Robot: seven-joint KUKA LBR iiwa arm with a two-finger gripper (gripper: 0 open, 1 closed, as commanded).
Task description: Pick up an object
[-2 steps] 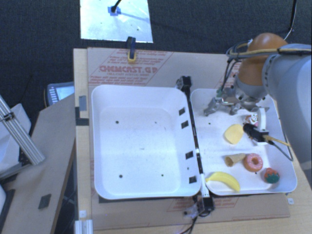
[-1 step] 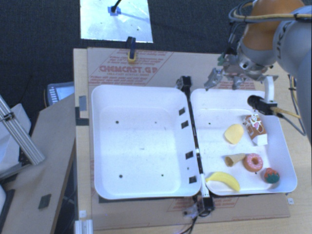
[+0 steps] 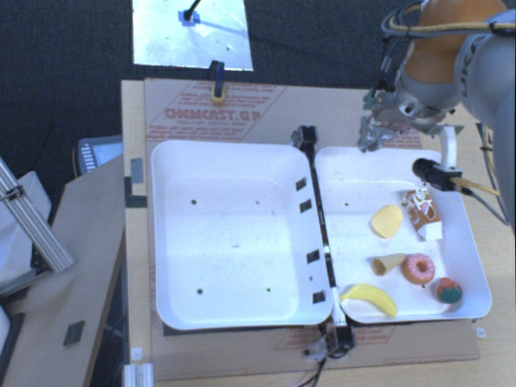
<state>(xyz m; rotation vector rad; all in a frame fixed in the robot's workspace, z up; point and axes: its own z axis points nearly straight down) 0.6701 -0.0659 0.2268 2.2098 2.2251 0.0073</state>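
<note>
Camera view: the gripper is seen poised over the far rim of the right bin, and nothing is seen between its fingers; whether they are spread or closed cannot be told. Nearer the camera, six objects are spread in that bin: a decorated block by the right wall, a yellow chip beside it, a small cone, a pink doughnut, a red-and-green fruit and a banana at the near edge. The left bin is joined alongside.
</note>
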